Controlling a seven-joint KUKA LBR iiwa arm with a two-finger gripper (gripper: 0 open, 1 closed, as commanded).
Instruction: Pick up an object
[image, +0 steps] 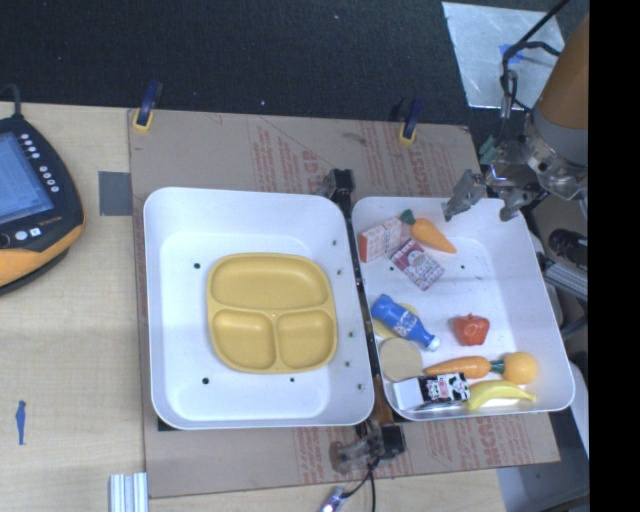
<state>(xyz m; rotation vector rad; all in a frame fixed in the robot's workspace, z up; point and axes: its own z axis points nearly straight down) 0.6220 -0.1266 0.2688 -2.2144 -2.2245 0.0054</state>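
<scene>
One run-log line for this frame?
gripper: open, above right bin far edge | held: nothing | nearest: carrot | left bin: yellow tray

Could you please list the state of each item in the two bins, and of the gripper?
gripper: open, holding nothing, above right bin's far edge
yellow divided tray: flat, in left bin
blue bottle: lying down
carrot: lying near cartons
banana: lying in near corner

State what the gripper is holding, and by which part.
Nothing: the grey two-finger gripper hangs open above the right white bin's far edge, with no object between its fingers.
</scene>
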